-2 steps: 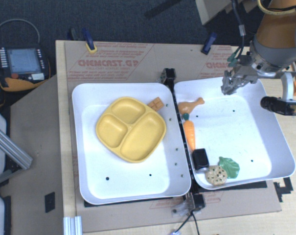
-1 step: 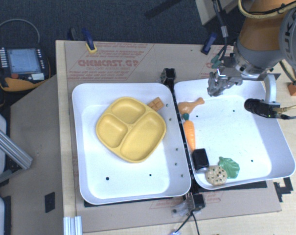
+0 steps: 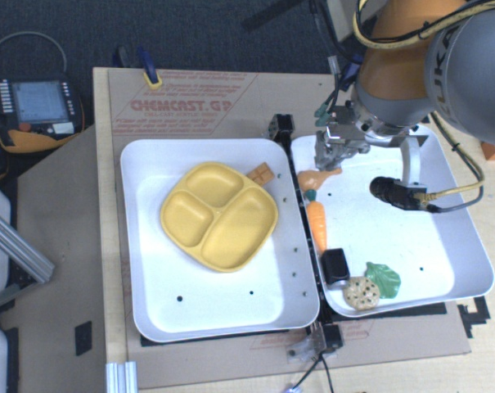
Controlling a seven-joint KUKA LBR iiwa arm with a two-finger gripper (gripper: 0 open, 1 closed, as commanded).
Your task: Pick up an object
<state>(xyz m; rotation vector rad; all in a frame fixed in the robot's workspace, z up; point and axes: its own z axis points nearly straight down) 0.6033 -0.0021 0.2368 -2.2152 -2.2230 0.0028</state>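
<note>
Gripper (image 3: 333,160): over right bin's (image 3: 443,244) far-left corner, just above an orange piece (image 3: 319,178); finger opening cannot be told. Bench (image 3: 190,105): brown board.

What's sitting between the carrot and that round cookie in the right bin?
A small black block lies between the carrot and the cookie, seen in the camera view.

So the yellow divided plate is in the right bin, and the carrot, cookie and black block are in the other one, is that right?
Not quite. The camera view shows the yellow divided plate in the left bin. The carrot, cookie and black block lie in the right bin.
</note>
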